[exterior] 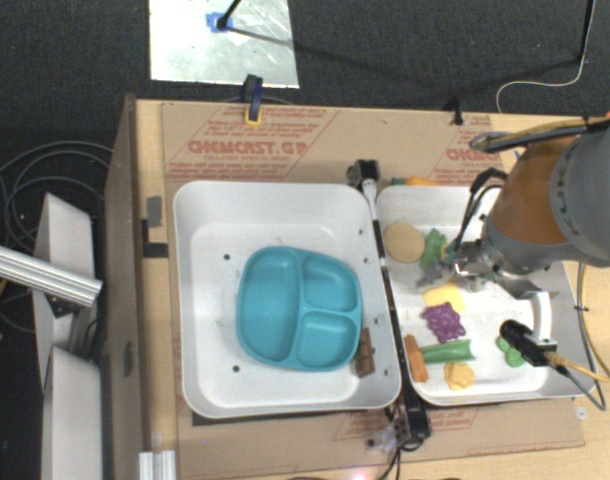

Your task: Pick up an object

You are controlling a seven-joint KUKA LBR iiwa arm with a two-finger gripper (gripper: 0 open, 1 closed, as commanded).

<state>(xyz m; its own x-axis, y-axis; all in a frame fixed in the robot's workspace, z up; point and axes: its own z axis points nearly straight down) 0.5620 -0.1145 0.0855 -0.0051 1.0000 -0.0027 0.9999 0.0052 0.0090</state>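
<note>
Camera view looks down at a slant on a desk covered with printed brown cardboard, with two shallow white bins side by side on it. The left bin holds a teal divided plate lying flat near its middle. A small brown piece lies against the bin's right wall, just off the plate's lower right edge.

The grey arm, with its orange band, reaches in from the right over the right bin. Its gripper is low in the upper middle of that bin. Whether the gripper is parted or closed cannot be told from this angle, and nothing can be seen held in it.

The things to pick are scattered in the right bin:
- A tan round piece sits near the bin's upper left.
- A dark green piece is just beside the tan one and close to the gripper's left.
- A yellow wedge lies just below the gripper.
- A purple bunch of grapes is directly under the wedge, touching it or nearly so.
- An orange carrot lies along the left wall, lower down.
- A long green piece lies beside the carrot.
- A small yellow lump sits near the bottom rim.
- Another green piece lies toward the bin's lower right.

An orange bit shows at the bin's top rim.
</note>
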